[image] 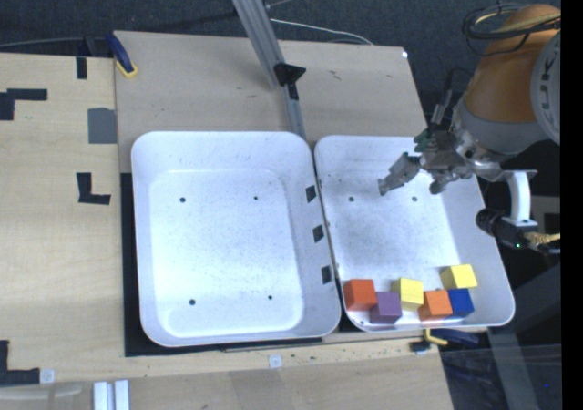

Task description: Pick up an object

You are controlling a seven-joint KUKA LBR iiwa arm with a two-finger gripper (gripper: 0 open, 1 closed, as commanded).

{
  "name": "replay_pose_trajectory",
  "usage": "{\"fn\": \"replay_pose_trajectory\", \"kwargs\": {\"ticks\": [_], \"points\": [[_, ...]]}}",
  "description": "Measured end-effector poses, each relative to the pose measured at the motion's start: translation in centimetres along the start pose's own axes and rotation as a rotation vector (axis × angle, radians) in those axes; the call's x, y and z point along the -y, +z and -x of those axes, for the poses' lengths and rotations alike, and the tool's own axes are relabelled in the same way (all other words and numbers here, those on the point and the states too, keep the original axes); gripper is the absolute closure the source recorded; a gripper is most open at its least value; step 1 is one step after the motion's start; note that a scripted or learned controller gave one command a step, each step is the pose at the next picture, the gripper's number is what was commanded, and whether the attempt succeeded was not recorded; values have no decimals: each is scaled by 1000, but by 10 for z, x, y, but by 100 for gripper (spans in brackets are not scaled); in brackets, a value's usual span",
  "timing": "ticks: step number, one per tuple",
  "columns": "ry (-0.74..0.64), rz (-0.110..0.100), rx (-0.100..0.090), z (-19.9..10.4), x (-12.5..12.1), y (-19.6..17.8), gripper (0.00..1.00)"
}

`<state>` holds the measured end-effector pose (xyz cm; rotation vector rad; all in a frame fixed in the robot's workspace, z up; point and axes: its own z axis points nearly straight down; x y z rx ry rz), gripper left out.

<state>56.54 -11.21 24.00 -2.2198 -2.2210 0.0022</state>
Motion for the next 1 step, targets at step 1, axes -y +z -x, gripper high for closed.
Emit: {"fn": "replay_pose_trajectory", "kwargs": {"ticks": [1], "points": [[0, 0, 1, 3, 6, 0, 0]]}}
